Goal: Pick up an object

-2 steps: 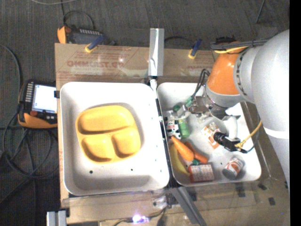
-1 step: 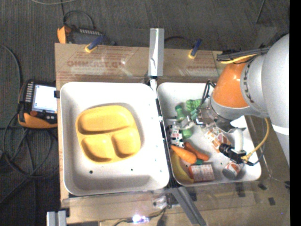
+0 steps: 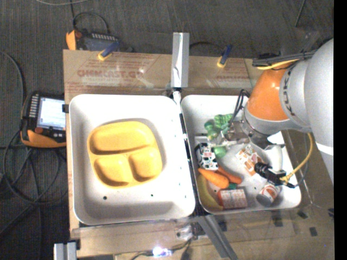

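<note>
The objects for picking are all recorded in the right bin (image 3: 209, 99), crowded into its middle and near end. A green crumpled item (image 3: 219, 123) is noted toward the far end. Just below it, a small black-and-white item (image 3: 205, 154) is set close to the bin's left wall. An orange carrot (image 3: 216, 177) is laid slantwise below that, with a yellow banana-like piece (image 3: 205, 191) beside it and a brownish box (image 3: 233, 199) at the near rim. A white packet with orange print (image 3: 245, 158) and a white cup (image 3: 274, 156) are seen toward the right, and a small can (image 3: 265, 194) is found near the near right corner.

The gripper (image 3: 234, 136) is positioned low over this bin, between the green crumpled item and the white packet (its lower end is masked by the wrist, so it cannot be told whether it is spread or closed).

The left bin (image 3: 81, 199) is occupied by a yellow divided tray (image 3: 126, 151), lying flat. Both bins are borne on a brown board (image 3: 124, 72). A handheld pendant (image 3: 43, 118) with a lit screen is noted on the floor at the left.
</note>
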`<action>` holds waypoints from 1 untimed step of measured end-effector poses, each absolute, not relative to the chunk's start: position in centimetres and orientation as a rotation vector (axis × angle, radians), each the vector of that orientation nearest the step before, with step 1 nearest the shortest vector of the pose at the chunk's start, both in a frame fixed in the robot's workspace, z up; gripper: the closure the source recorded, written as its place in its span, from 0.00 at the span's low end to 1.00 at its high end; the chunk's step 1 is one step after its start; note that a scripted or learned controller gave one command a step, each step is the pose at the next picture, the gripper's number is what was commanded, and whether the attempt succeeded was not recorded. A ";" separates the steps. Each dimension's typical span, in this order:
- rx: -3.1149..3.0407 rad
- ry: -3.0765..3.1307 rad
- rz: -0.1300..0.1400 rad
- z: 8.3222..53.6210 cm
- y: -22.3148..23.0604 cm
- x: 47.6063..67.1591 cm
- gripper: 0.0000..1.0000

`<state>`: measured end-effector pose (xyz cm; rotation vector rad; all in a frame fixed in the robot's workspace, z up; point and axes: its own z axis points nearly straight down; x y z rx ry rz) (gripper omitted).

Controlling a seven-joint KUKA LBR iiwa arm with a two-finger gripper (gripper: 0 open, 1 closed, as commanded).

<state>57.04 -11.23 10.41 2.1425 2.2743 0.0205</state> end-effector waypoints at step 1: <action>2.168 2.271 -0.006 18.4 -6.1 63.2 1.00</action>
